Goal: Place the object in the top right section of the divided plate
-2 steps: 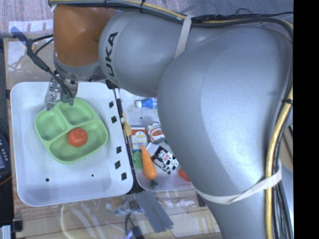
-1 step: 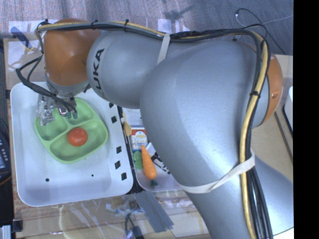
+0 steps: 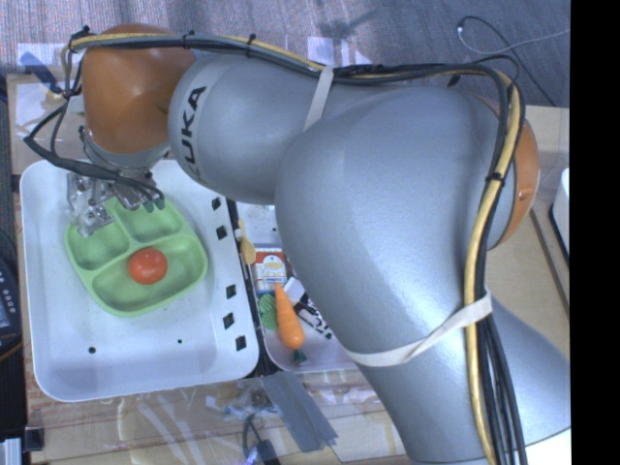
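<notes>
Tomato in divided plate

Grey KUKA-marked arm, orange band, black and yellow cables tied with white straps.

The bench bore two shallow white bins side by side. The left bin sat fully visible; the right bin lay largely hidden. Grey tape lay at their junction.
</notes>
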Controlling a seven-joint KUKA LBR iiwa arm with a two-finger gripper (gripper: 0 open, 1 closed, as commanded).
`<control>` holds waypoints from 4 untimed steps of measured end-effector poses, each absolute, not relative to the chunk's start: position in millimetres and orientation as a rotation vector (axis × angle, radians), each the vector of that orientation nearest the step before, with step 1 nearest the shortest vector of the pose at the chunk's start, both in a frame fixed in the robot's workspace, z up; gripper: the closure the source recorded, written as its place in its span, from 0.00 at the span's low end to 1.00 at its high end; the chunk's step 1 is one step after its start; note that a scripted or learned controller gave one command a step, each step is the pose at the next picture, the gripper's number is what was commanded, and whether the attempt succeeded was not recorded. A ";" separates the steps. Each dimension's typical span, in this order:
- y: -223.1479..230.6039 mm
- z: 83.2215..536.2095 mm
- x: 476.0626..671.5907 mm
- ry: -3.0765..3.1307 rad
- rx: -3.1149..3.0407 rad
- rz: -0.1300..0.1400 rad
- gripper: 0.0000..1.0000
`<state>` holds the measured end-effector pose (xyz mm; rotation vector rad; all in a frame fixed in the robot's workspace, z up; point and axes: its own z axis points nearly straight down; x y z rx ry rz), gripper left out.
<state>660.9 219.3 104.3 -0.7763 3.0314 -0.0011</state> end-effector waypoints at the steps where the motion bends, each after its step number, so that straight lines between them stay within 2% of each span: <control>1: 174.3 96.4 613.6 2.975 -0.970 0.002 1.00; 2: 200.1 93.8 623.4 2.766 -1.479 0.000 1.00; 3: 173.8 96.0 578.6 2.861 -1.257 0.010 1.00; 4: 193.3 135.1 518.0 3.130 -0.288 0.000 1.00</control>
